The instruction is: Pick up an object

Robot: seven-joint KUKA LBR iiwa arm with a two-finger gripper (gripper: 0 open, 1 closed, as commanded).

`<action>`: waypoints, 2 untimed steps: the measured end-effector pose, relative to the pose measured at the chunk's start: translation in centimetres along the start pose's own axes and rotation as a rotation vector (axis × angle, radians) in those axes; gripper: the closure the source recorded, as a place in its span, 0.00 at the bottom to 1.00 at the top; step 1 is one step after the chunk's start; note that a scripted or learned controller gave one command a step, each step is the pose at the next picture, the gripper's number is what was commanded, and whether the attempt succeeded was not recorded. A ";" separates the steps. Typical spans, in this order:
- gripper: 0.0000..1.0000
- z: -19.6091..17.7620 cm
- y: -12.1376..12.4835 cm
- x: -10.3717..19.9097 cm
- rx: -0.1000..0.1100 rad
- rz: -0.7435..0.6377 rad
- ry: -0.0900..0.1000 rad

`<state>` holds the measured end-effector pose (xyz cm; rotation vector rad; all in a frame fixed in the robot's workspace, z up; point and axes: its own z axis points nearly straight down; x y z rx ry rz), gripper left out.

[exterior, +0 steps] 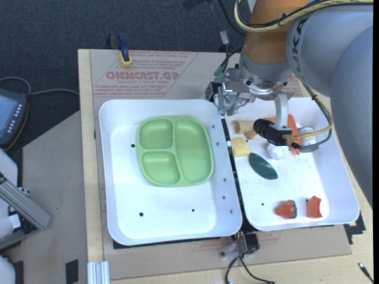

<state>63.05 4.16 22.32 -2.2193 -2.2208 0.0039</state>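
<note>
Overhead, hand (228, 103) by right bin's (311, 179) corner.

A brown board bench (89, 81), stamped with red lettering, stands on dark grey carpet (53, 16); a blue-and-yellow clamp (124, 51) grips its far edge.

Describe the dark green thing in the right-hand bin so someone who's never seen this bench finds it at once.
Take the white bin on the view's right. Near its left wall, about halfway down, lies the dark green piece, just below a yellow block. It is a leaf-like oval, the only green thing among yellow, white, orange and red neighbours.
</note>
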 end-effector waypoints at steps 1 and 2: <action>1.00 0.4 -0.4 -1.7 -0.001 0.003 0.000; 1.00 0.8 -0.4 -1.1 -0.001 0.001 0.000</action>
